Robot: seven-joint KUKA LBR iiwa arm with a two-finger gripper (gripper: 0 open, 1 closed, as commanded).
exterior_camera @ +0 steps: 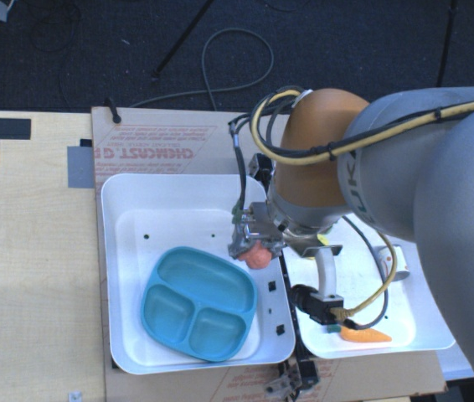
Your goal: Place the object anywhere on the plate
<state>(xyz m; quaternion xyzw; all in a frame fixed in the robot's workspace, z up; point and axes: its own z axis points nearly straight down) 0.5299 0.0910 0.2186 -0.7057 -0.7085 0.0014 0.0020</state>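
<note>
While my arm reaches in from the right, a pale wooden counter [28, 266] fills the left side. Next comes the left white bin [124, 224], holding a blue three-compartment plate [199, 302] near its front. Above the plate's upper right rim, my fingers [252, 249] grasp a small pink-orange object [259, 258], just beside the bin's right wall. Farther right, the right bin [413, 325] holds an orange carrot-like piece [367, 336] near its front edge.
</note>
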